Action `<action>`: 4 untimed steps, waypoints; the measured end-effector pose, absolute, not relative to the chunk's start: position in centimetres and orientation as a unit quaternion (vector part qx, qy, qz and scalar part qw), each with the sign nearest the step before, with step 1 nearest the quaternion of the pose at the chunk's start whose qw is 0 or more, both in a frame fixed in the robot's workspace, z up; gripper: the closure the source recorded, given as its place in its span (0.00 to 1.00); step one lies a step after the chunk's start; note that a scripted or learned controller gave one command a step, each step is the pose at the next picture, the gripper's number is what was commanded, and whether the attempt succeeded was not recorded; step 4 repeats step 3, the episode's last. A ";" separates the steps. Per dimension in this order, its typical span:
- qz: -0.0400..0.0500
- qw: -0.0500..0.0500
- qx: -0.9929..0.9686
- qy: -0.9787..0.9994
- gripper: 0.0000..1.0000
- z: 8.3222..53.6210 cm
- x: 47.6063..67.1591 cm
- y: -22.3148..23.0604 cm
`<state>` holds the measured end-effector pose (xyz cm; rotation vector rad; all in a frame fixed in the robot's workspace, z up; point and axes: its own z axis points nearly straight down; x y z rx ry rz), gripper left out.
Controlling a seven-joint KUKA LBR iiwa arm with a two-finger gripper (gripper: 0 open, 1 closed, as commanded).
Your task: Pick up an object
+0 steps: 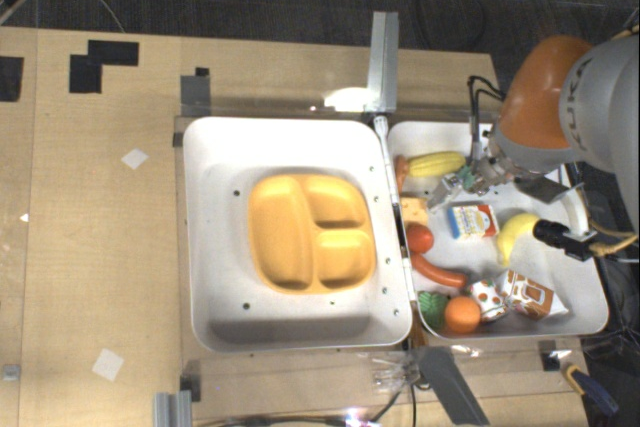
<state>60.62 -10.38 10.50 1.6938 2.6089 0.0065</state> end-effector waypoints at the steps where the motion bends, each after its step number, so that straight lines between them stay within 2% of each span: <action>1: 0.001 -0.003 0.577 0.817 0.00 8.9 64.6 -12.9; 2: 0.004 0.008 0.573 0.819 1.00 10.3 65.1 -12.9; 3: 0.003 0.007 0.572 0.820 0.00 10.2 65.1 -12.8; 4: 0.003 0.007 0.572 0.820 0.00 10.2 65.1 -12.8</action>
